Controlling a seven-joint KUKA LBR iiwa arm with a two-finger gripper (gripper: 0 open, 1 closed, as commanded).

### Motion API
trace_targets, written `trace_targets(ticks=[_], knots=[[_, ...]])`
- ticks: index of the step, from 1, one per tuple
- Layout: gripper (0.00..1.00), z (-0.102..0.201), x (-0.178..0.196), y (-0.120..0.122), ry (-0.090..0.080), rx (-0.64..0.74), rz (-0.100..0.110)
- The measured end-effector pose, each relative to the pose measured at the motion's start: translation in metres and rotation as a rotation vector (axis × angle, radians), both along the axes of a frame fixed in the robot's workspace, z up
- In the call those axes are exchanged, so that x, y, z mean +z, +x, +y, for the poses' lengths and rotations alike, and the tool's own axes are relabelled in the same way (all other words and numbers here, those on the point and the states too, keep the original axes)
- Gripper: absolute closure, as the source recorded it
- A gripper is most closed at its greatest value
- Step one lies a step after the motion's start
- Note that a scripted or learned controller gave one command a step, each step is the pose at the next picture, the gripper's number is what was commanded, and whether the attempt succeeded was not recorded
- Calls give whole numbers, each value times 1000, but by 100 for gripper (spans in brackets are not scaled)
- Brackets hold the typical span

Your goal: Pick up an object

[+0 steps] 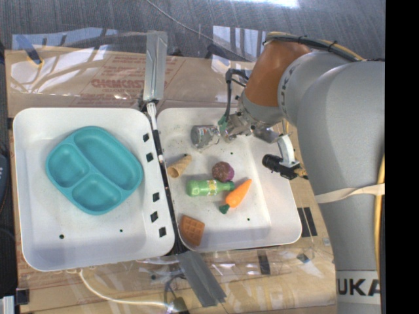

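Gripper (226,131) is low in the right bin (275,222), beside a small metallic object (204,135); grip state: cannot tell. Risk: the object, possibly rounded, could slip or roll aside.

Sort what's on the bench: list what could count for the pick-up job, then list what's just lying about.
Counts for the job (right bin):
pincer
silver can
ice cream cone
dark red ball
green bottle
carrot
waffle

Lying about:
teal divided plate in the left bin
brown cardboard behind the bins
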State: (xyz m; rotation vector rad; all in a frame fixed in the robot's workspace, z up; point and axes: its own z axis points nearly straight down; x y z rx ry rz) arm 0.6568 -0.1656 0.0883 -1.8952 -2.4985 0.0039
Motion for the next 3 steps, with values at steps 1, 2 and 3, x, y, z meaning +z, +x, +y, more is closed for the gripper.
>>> trace_targets(ticks=[1, 2, 3], knots=[[0, 0, 0, 0, 0, 0, 0], [0, 0, 0, 0, 0, 0, 0], [0, 0, 0, 0, 0, 0, 0]])
